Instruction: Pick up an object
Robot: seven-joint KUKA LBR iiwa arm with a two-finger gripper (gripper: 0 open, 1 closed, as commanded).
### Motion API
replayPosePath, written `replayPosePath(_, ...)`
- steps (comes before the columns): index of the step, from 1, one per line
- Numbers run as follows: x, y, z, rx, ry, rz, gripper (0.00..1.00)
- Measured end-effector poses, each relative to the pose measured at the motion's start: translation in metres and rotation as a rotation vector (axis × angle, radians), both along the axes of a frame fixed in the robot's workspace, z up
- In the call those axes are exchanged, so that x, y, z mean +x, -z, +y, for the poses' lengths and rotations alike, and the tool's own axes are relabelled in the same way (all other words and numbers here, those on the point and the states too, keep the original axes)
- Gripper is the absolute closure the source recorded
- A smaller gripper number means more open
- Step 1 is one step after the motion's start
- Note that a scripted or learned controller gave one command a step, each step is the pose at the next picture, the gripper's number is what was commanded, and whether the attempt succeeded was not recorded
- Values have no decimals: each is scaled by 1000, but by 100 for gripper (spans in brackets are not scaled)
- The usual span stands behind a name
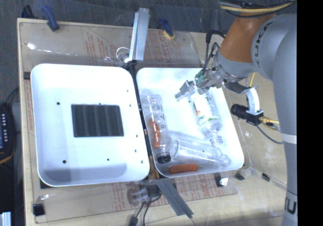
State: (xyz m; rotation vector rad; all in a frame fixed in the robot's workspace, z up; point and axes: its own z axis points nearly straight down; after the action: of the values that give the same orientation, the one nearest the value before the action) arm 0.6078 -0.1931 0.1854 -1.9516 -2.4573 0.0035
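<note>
White is the colour of both bins you see on the bench. Your left bin (pixel 50 119) has a dark ridged pad (pixel 97 120) lying flat in its middle. Your right bin (pixel 166 76) holds clear plastic bottles. One bottle with a label (pixel 206 111) lies near the far right side. Another clear bottle (pixel 155 126) lies along the left wall, with something orange inside it. A third one (pixel 199 150) lies across the near end. An orange stick (pixel 183 168) lies by the near wall. Your gripper (pixel 187 89) is over the far part of the right bin, just beside the top of the labelled bottle. You cannot tell if it is gripping anything.
</note>
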Motion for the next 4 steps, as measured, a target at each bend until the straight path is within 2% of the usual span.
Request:
replayPosePath(1, -7, -30, -16, -1, 2, -3, 0)
replayPosePath(2, 9, 95, -13, 2, 81, 2, 0)
replayPosePath(3, -35, -28, -7, -1, 133, -3, 0)
replayPosePath(4, -43, 10, -16, -1, 115, 1, 0)
